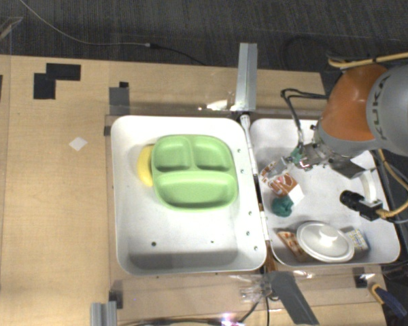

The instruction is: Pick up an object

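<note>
Green plastic stands out first: a divided tray [193, 171] sits in my left bin [132, 202], with something yellow [144, 166] tucked under its left edge. The arm's orange band [350, 111] hangs over the right bin [387, 240], and the jaws [300, 158] are low at that bin's upper left; I cannot tell whether they are parted or holding anything. Just beside them lies a small brown-and-white packet [284, 183], touching a teal lump [281, 206]. Near the front wall rests a white bowl-like dish [324, 242]. My worry is crowding: reaching for the packet, the jaws could nudge the teal lump or scrape the divider between the bins.
</note>
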`<action>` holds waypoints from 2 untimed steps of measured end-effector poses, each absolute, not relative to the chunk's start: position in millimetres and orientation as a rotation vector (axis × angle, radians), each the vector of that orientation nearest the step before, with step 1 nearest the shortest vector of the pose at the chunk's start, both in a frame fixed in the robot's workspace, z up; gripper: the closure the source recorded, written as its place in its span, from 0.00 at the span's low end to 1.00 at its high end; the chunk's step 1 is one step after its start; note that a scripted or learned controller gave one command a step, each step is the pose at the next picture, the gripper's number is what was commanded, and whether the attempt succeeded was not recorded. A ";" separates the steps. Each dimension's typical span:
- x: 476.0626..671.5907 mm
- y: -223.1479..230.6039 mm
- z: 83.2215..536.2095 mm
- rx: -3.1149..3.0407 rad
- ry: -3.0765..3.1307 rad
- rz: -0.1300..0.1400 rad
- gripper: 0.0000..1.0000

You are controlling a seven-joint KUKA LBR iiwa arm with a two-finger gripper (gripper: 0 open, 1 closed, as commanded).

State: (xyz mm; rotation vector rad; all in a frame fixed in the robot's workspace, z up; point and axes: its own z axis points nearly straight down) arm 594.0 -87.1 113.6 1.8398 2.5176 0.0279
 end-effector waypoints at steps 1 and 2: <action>545.0 -88.9 94.3 1.811 2.570 0.000 0.00; 568.2 -91.2 87.8 1.974 2.436 0.008 0.00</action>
